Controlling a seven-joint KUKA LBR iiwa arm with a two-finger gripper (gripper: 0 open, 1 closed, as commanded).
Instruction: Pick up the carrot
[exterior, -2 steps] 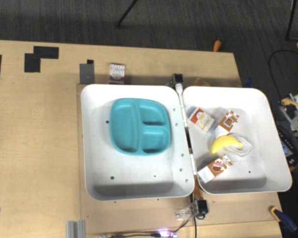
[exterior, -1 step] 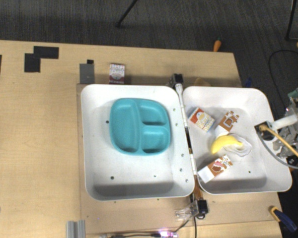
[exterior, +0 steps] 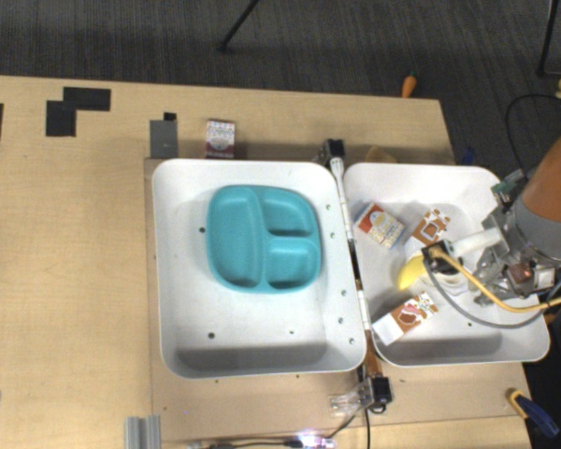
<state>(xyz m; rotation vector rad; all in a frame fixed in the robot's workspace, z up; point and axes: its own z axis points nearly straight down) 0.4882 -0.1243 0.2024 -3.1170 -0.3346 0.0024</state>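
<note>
Because the arm [exterior: 553, 195] reaches in from the right and covers the right-hand side of the right bin [exterior: 467, 346], that area cannot be inspected. The worktop [exterior: 65, 279] carries two white bins side by side. The left bin [exterior: 173, 279] holds a teal divided tray [exterior: 262, 237]. The hand [exterior: 510, 271] sits low over the right bin, among loose cables [exterior: 481, 290]; whether it is open or closed, and whether it has hold of anything, cannot be told.

The right bin contains a yellow fruit [exterior: 411, 271] near its middle and three small packets [exterior: 381, 224] spread around it. The carrot cannot be made out for certain; it is judged to lie in the right bin beneath the hand or arm.

Probable faults from here:
- Wrong item picked: the yellow fruit lies just beside the hand.
- Empty closure: a smooth, tapered carrot may slip out.
- Snagging: the cables hang close to the bin contents.
- Carrot pushed against the bin wall, preventing a grip.
</note>
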